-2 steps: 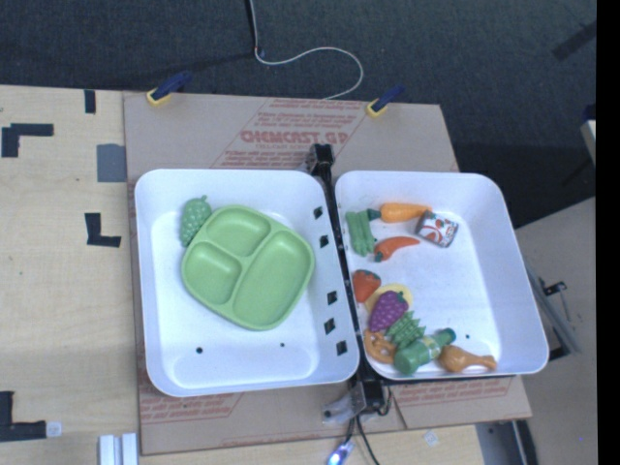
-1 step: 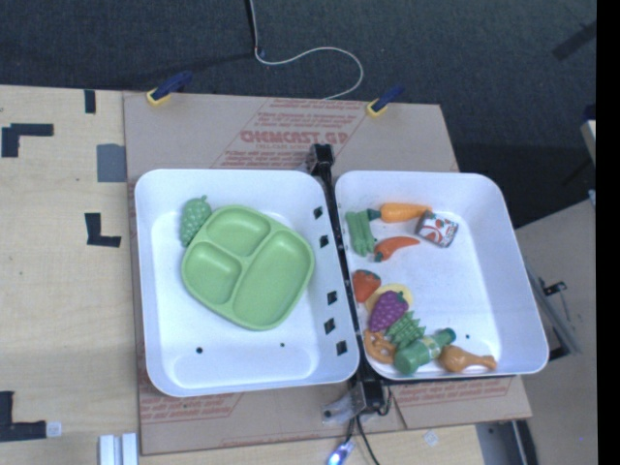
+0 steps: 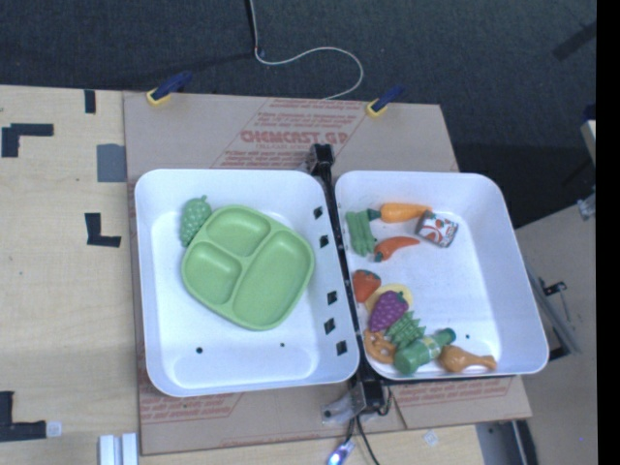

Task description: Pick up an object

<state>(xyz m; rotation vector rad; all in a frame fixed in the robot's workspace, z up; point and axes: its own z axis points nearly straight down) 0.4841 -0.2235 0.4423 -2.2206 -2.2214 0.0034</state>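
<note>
Two white bins sit side by side on a sheet of cardboard (image 3: 291, 134) printed in red, which is clamped at its far edge by two blue and yellow clips (image 3: 170, 87).

The left bin (image 3: 155, 260) holds a green divided plate (image 3: 247, 267) near its centre. A green toy grape bunch (image 3: 196, 219) lies at the plate's 10 o'clock, touching its rim.

The right bin (image 3: 509, 260) holds the small toy foods, crowded along its 9 o'clock side and toward 6 o'clock. Near 11 o'clock lies an orange carrot (image 3: 402, 211), with a small red and white can (image 3: 436, 229) just beside it at its 4 o'clock. Green bean pods (image 3: 360, 231) lie against the bin's left wall, and an orange-red pepper (image 3: 395, 248) rests just at their 4 o'clock. Further toward 6 o'clock sit a red tomato-like piece (image 3: 365, 285) and a purple grape bunch (image 3: 386, 312) lying on something yellow. Below them, packed close together, are a leafy green piece (image 3: 405, 329), a green bottle-shaped toy (image 3: 421, 352) and an orange gourd (image 3: 467, 360) by the near rim. The bin's 3 o'clock half is bare white.

A thin white cable (image 3: 300, 56) loops over the dark floor at 12 o'clock.

Whether the gripper is open or closed cannot be told
</note>
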